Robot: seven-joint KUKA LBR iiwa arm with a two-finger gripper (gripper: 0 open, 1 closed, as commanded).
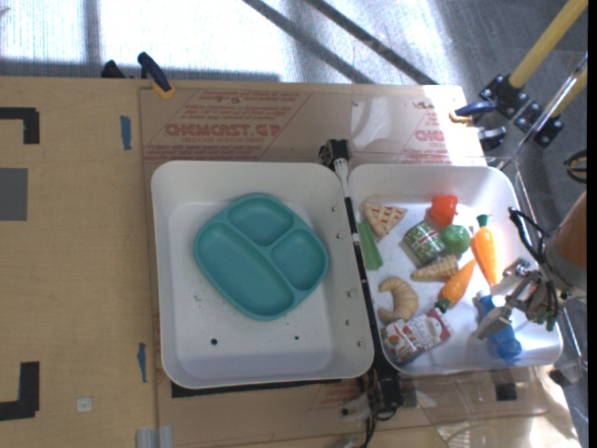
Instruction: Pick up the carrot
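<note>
while the gripper (508, 308) hangs just beside the carrot (483, 254), its jaws spread apart — gripping nothing.

brown cardboard benchtop (75, 250), sunlit grey floor (233, 17) beyond

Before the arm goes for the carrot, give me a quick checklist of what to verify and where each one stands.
1. Carrot in view, in the right bin: ok.
2. Carrot's top uncovered: ok.
3. Room around the carrot: not ok; a green toy and a smaller orange piece crowd its left side.
4. Claw over the carrot: not ok; it sits below and right of it in the camera view, near a blue item.
5. Claw open: cannot tell.
6. Teal plate out of the way in the left bin: ok.
</note>
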